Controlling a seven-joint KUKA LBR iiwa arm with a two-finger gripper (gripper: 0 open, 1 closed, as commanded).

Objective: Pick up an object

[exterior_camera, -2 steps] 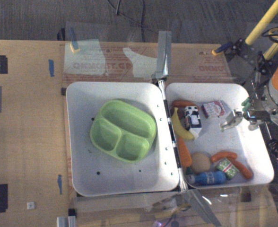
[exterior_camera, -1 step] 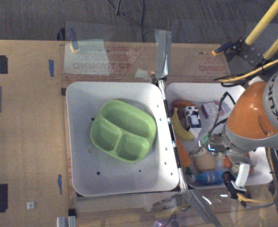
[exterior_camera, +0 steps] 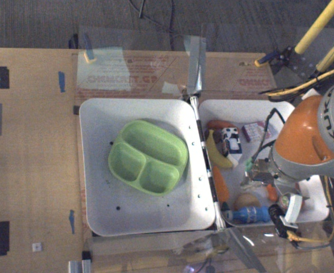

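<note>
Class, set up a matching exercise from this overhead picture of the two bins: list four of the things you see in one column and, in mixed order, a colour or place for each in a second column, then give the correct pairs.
Column 1
1. divided plate
2. banana
3. bottle
4. carrot

Column 2
A. blue, lying near the front edge of the right bin
B. green, alone in the left bin
C. orange, along the right bin's left wall, below the banana
D. yellow, curved, in the right bin's upper left part

Pairs: 1-B, 2-D, 3-A, 4-C
</note>
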